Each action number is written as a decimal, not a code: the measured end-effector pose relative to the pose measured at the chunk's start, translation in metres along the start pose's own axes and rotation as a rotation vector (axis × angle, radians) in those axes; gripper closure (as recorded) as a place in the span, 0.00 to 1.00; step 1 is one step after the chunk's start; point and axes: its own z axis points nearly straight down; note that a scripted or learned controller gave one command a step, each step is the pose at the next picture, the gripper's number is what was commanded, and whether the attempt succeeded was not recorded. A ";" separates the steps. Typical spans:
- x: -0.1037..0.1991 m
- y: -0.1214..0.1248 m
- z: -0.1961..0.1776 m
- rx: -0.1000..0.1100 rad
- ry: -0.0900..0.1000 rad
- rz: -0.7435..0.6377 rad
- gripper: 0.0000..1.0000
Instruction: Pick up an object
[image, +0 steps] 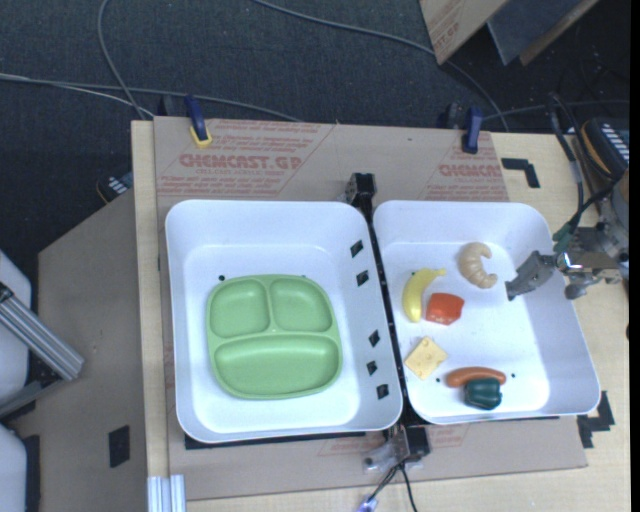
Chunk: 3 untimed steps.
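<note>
Left bin (190, 330): one pale green tray (273, 337) with three compartments, two small on top and one wide below, lying flat and roughly centred. Black divider strip between the bins, bins touching along it. Right bin (560, 350): all the loose items, clustered in its left and centre part. Yellow banana (419, 291), curved, near the left wall, running top-right to bottom-left. Red block (445, 308) just beside the banana's lower right, touching or nearly so. Below those, a pale yellow wedge (425, 357), looks like cheese, lying flat near the left wall. Tan croissant (478, 265), curled, up and right of the banana, apart from it. Near the front wall, an orange-red sausage-like piece (474, 377) with a dark green pepper-like item (483, 394) touching its lower edge; shapes are small, so those labels are a best guess. Gripper (524, 280) comes in from the right, over the right part of the bin, right of the croissant and not touching it. Fingertip region is dark and blurred; can't tell whether the jaws are spread or closed. Nothing visible between them. Bench (250, 150) is bare board with red print, clamps at the back edge.
</note>
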 end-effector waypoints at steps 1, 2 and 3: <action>0.000 0.002 -0.006 -0.012 -0.003 -0.003 0.00; -0.001 -0.003 0.056 -0.005 0.000 -0.002 0.00; -0.009 -0.008 0.115 -0.005 0.000 -0.002 0.00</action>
